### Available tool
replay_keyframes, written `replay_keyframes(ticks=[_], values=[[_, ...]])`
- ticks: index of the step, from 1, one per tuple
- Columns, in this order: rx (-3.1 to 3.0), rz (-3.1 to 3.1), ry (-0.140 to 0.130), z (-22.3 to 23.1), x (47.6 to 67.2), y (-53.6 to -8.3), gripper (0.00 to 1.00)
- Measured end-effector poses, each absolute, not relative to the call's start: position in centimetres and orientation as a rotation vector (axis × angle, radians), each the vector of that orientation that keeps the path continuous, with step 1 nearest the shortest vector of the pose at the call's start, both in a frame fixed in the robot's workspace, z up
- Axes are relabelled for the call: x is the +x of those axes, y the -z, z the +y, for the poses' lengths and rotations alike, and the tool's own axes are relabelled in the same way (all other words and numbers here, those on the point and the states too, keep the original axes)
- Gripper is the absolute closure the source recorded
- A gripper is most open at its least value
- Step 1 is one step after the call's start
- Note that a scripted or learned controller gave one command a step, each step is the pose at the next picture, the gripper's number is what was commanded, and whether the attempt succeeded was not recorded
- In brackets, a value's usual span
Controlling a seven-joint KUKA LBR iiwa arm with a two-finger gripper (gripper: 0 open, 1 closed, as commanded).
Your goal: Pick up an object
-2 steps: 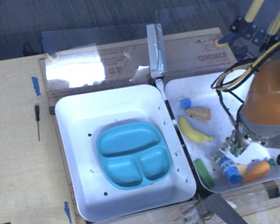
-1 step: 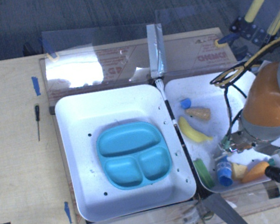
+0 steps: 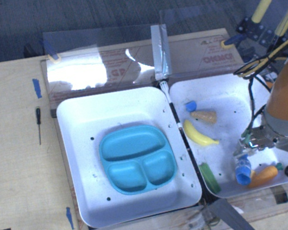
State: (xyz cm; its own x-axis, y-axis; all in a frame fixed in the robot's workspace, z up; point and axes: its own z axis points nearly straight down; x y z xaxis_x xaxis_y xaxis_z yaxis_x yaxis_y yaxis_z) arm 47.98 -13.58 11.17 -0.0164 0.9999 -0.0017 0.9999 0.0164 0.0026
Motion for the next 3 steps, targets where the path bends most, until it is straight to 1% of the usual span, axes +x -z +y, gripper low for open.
replay_keyframes(ticks=[1,2,3], values=[[2.025,2.399,-0.001,-9.96,47.99,-12.97,1.00],[2.030,2.401,0.001,-9.94,47.89,-12.54,1.00],[2.077,2.354,-0.001,-10.31,47.98,-13.45,1.00]])
